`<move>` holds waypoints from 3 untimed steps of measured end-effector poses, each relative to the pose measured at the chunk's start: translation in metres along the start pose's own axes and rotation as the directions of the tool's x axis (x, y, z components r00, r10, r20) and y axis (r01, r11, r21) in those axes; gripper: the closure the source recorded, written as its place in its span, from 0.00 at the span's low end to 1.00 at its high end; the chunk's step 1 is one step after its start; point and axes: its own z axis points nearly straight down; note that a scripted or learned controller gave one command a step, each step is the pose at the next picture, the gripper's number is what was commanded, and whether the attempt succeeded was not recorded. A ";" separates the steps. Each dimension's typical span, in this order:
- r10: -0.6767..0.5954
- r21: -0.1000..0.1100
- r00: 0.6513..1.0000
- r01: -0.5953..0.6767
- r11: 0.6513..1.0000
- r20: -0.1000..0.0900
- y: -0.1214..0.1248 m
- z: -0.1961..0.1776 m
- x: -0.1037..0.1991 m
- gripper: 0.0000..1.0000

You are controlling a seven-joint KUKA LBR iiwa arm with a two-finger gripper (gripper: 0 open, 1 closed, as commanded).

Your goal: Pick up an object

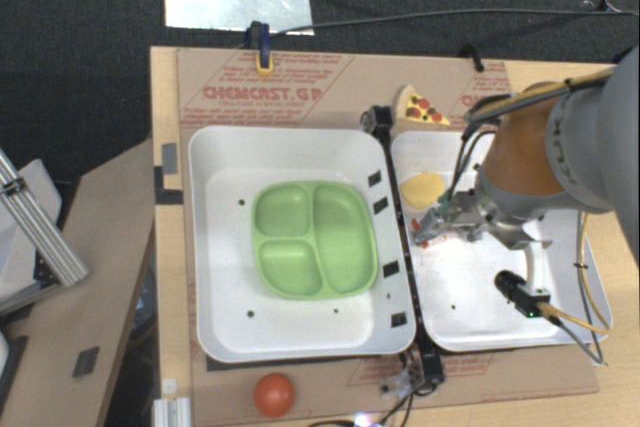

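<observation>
Arm: the grey arm [580, 145] is reaching in from the right, its orange band sitting over the far half of the right bin [500, 340].
Gripper: the gripper [428, 229] is hanging over the left part of the right bin, close to that bin's left wall.
Jaw state: it cannot be told from this view whether the jaws are released or clenched; nothing is showing as grasped.
Task object: a yellow rounded object [423, 187] is lying in the far left corner area of the right bin, just beyond the gripper and near the left wall.
Right bin room: the near half of the floor is lying bare and white, giving open space toward the front rim.
Left bin: the left bin [220, 175] is holding a green divided plate [315, 240] at its centre, with bare floor running all round the plate to the walls.
Shared edge: the two bins are sitting side by side, walls almost touching.
Bench: a toy pizza slice [422, 107] is lying on the bench [300, 90] just behind the right bin's far rim; an orange-red ball [273, 394] is resting in front of the left bin's near rim.
</observation>
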 end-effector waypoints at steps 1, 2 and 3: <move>0.000 -0.002 1.000 0.000 1.000 0.000 0.001 -0.011 0.000 1.00; 0.000 -0.004 1.000 0.000 1.000 0.001 -0.001 -0.055 -0.003 1.00; -0.004 -0.004 1.000 0.004 1.000 0.001 -0.001 -0.117 0.001 1.00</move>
